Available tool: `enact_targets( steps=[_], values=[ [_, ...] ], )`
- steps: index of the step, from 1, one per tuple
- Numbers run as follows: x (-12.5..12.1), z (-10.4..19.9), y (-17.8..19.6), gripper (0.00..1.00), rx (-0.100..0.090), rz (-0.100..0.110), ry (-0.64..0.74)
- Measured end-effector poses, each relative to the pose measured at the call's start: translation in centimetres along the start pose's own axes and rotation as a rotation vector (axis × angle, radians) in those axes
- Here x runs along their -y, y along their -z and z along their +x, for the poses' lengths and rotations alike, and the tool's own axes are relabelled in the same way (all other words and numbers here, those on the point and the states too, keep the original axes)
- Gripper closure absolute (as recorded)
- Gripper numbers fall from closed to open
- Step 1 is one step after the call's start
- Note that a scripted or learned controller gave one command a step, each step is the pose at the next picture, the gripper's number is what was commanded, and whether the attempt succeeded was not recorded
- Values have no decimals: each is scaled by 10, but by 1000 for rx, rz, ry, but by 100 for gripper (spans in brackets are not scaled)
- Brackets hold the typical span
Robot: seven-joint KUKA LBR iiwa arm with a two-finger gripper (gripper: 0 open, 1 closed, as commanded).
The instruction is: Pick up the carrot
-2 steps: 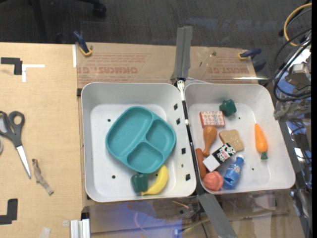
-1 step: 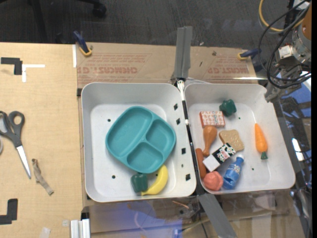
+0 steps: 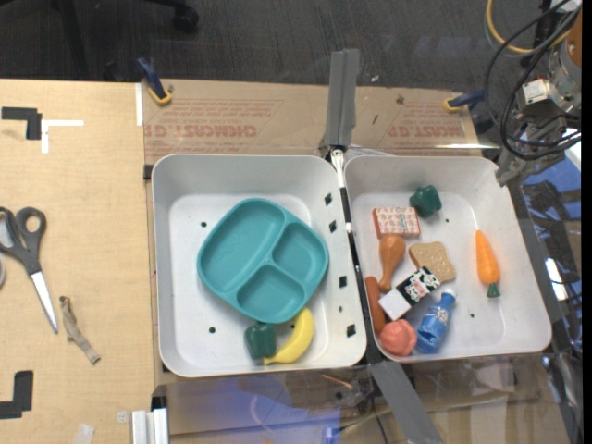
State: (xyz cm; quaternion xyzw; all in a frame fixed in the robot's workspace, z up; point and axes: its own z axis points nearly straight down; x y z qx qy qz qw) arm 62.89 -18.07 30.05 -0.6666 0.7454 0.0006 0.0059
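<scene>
you're looking at two white bins sitting side by side: the left bin (image 3: 166,276) and the right bin (image 3: 518,276). the left bin is holding a teal divided plate (image 3: 264,260), lying tilted, with a yellow banana (image 3: 294,339) and a dark green pepper (image 3: 260,340) sitting just below it, the two touching.

the arm (image 3: 555,81) is hanging at the top right corner with its cables, above and outside the right bin; you cannot tell the gripper's state from here.

in the right bin a cluster is lying in the left half: a tan bread slice (image 3: 434,261), a chicken drumstick (image 3: 390,257), a red-patterned box (image 3: 396,221), a blue bottle (image 3: 435,322), a black-and-white carton (image 3: 416,289), a pink round piece (image 3: 399,338), a reddish sausage (image 3: 375,305) along the left wall, and a dark green piece (image 3: 425,199) near the top.

the carrot (image 3: 487,261) is lying alone toward the right side of the right bin, roughly upright in view, green end pointing down, well apart from the arm.
</scene>
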Motion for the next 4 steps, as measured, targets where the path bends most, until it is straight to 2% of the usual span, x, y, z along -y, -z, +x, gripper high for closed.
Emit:
enact_targets(
  steps=[1,2,3,4],
  values=[
    [1,-1,9,100,5,3,-4],
    [-17,-28,-14,100,-4,-8,330],
    [-33,21,-182,100,-4,-10,433],
    [-46,-13,-114,100,-3,-7,638]
  ],
)
